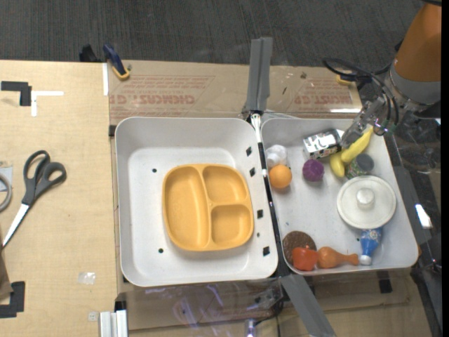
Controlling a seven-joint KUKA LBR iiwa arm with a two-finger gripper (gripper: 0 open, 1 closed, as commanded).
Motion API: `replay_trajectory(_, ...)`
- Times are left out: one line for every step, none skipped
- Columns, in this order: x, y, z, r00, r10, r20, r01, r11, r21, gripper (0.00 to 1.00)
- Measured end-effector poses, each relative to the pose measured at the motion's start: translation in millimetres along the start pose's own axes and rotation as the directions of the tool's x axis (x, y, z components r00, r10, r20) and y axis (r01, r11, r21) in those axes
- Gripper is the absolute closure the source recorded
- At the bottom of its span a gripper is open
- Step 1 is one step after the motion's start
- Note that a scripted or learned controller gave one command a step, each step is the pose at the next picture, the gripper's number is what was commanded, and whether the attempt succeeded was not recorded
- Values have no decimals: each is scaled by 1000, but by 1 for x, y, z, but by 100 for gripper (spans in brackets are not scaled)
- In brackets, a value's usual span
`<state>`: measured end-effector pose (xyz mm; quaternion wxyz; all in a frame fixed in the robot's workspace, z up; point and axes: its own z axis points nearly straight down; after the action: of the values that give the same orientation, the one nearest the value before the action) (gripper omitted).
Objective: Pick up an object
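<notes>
Over the right bin [403, 202], gripper [366, 126] above 1 banana [353, 152], finger state impossible to tell.

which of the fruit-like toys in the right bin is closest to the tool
The banana, at the bin's far right corner just under the tool. The orange and the purple ball lie farther left.

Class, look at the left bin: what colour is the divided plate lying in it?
The divided plate is yellow-orange, seen clearly in the camera view.
</notes>
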<state>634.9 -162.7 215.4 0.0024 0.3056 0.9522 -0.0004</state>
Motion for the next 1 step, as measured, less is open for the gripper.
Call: replay_trajectory(59,69,-42,998,70,-2,-70,998,0,100)
